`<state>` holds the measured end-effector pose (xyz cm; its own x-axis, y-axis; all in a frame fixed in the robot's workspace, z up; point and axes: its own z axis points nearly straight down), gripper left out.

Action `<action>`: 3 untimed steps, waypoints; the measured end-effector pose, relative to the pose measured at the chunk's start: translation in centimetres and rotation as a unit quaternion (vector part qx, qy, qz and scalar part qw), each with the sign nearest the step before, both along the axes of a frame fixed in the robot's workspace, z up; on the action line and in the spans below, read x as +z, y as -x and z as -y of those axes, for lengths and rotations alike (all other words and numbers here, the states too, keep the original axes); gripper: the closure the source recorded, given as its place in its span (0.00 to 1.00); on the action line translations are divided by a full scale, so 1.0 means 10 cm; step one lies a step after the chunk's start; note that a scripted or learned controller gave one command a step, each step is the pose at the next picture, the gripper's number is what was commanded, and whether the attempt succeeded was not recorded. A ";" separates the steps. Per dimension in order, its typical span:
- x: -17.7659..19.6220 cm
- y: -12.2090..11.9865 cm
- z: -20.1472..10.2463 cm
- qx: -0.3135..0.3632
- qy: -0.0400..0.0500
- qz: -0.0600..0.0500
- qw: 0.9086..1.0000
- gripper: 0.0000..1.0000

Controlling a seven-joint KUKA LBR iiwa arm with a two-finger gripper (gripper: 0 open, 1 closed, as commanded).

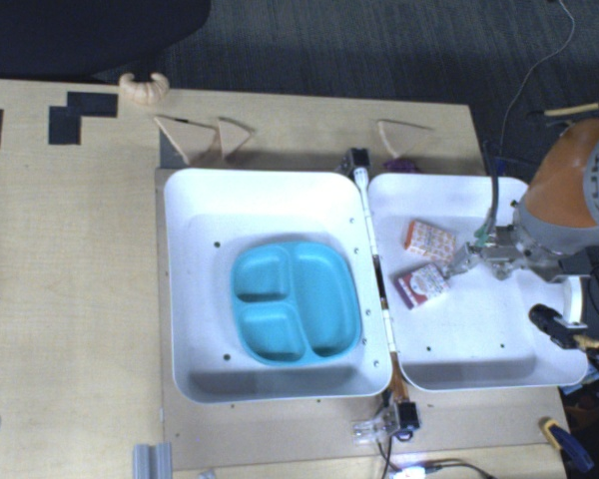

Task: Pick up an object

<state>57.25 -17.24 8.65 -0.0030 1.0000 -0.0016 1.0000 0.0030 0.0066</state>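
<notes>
Two small packets lie in the right bin (pixel 479 352). An orange and white packet (pixel 429 237) rests near the bin's back left. A crumpled red and silver packet (pixel 420 284) lies just in front of it. My gripper (pixel 467 255) reaches in from the right, low over the bin, with its tip right beside the red and silver packet's right end. Whether it touches the packet is not clear. Nothing is visibly held.
The left bin (pixel 195 267) holds a blue divided tray (pixel 295 300) with three compartments. A ridge (pixel 374 267) separates the two bins. The grey arm with its orange band (pixel 569 173) hangs over the right bin's right side.
</notes>
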 end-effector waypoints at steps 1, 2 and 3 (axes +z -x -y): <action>0.01 0.57 -0.43 -0.001 0.000 0.001 1.000 0.00; 0.01 0.82 -0.83 0.000 0.001 0.004 1.000 0.00; 0.13 0.80 -0.83 0.000 0.001 0.006 1.000 1.00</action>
